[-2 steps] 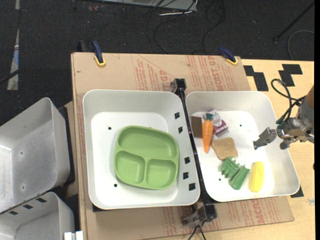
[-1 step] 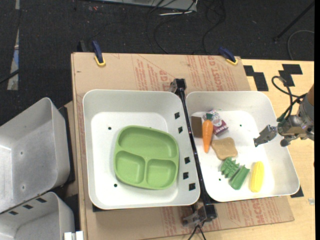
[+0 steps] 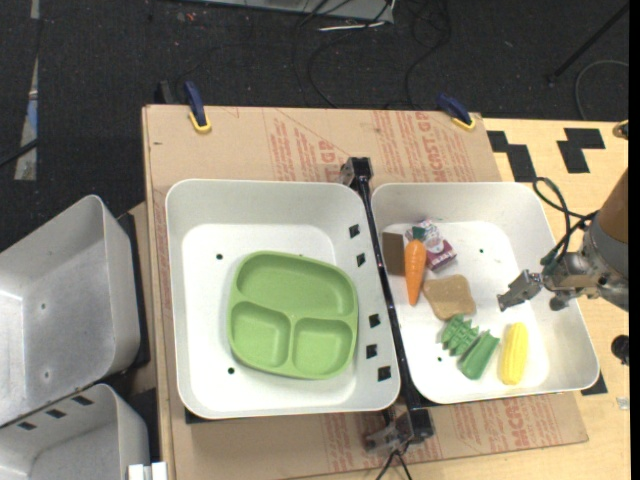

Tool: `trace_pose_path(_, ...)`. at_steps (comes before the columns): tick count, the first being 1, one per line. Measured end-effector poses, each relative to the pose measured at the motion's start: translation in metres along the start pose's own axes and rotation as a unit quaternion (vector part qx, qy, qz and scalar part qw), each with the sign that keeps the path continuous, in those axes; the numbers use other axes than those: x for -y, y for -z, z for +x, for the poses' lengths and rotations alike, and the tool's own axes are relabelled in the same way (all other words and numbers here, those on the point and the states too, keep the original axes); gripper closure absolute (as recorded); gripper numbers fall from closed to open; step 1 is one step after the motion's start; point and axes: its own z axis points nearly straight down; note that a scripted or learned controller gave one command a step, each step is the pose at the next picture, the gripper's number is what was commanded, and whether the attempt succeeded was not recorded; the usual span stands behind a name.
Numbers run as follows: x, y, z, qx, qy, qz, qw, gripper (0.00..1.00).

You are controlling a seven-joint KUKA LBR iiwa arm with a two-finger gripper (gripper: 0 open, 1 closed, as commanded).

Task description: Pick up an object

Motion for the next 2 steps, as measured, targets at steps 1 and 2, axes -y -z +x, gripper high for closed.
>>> trace_pose_path(1,0.005,-0.044,-0.002,0.000,0.000,-0.001,1.0000,0.00)
trace_pose_path(2,0.005,-0.084,-0.001,0.000,0.000,-0.001,1.0000,0.00)
